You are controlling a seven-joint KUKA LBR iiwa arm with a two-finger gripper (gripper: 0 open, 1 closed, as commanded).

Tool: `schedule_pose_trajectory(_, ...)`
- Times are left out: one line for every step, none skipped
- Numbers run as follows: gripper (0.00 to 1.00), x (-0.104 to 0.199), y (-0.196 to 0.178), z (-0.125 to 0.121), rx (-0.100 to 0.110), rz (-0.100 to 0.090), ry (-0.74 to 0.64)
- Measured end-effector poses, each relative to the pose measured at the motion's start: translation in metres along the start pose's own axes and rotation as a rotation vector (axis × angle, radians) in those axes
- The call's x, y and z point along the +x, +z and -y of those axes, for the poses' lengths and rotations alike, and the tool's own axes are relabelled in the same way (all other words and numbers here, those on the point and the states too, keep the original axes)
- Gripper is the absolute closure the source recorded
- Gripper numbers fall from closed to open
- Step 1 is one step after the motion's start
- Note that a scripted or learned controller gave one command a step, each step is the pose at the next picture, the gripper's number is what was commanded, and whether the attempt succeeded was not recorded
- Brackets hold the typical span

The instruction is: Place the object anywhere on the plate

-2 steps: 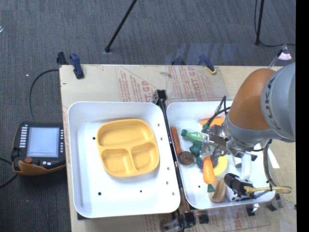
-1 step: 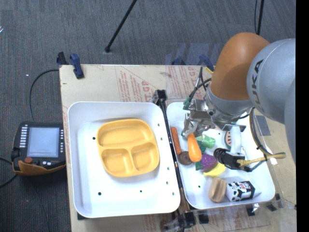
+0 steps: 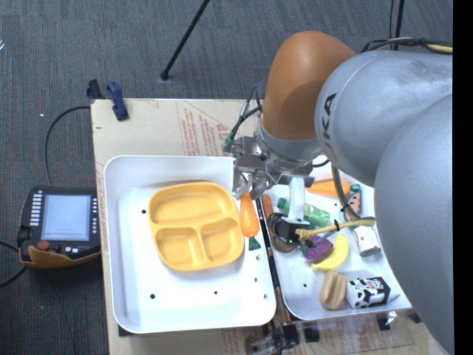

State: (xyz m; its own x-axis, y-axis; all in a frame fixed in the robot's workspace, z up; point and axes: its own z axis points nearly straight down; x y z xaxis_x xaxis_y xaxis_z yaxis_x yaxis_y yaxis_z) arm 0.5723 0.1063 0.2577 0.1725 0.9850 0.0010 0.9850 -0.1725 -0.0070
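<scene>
1. My arm (image 3: 384,124) filled the right of the view, grey with the orange band above the wrist, reaching down over the seam between the two white bins.
2. The left bin (image 3: 126,272) carried the yellow plate (image 3: 194,224), a three-compartment tray lying flat and unoccupied.
3. The right bin (image 3: 303,294) was crowded: a banana (image 3: 336,256), a purple piece (image 3: 319,248), a green piece (image 3: 316,214), a bread roll (image 3: 332,291), a cow-patterned box (image 3: 367,292), and an orange piece (image 3: 325,187) partly under my wrist.
4. My gripper (image 3: 247,189) hung just above the plate's right rim, and its fingers appeared clamped on the top of the carrot (image 3: 249,217), which hung nearly upright below them.
5. The carrot's lower end sat at or just outside the plate's right edge, close to the wall between the bins; I could not tell whether it touched the rim.
6. My judgement: letting go here risked the carrot striking the raised rim and rolling off into the left bin's floor, since it is round and hung end-down.
7. A thin pinch at the very top could also let it swing or slip during travel.
8. Shifting further over a compartment before opening would have lowered both risks.
</scene>
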Motion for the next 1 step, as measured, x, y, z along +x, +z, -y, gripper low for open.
schedule_pose_trajectory(0.0, -0.0013, -0.0003, -0.0002, 0.0, 0.003, -0.001)
